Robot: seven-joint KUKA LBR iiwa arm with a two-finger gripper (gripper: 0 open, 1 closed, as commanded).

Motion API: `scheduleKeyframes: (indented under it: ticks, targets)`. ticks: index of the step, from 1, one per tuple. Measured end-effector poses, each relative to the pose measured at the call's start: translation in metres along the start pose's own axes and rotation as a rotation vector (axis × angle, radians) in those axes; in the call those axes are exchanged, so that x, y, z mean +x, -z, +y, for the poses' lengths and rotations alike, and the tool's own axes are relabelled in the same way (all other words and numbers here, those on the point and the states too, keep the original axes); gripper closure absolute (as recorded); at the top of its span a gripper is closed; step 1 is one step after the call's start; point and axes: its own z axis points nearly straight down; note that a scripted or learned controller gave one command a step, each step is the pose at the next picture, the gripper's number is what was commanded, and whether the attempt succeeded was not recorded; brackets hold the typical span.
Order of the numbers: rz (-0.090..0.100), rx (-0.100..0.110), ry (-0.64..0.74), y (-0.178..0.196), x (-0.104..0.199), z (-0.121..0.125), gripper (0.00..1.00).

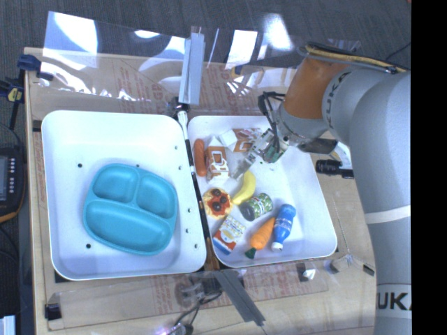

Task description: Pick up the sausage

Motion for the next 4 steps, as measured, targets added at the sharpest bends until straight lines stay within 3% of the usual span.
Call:
scheduleKeyframes:
  ticks: [1,2,3,4]
  targets:
    - [-0.007,0.008,0.116,-0.003,0.003,0.000,0.00]
    - [-0.031,-0.008,0.121,0.008,0.002,0.006,1.00]
    - [-0.008,0.003,0.121,0.005,0.005,0.003,0.00]
    - [-0.010,0.001,0.169,0.000,0.000,0.000,0.00]
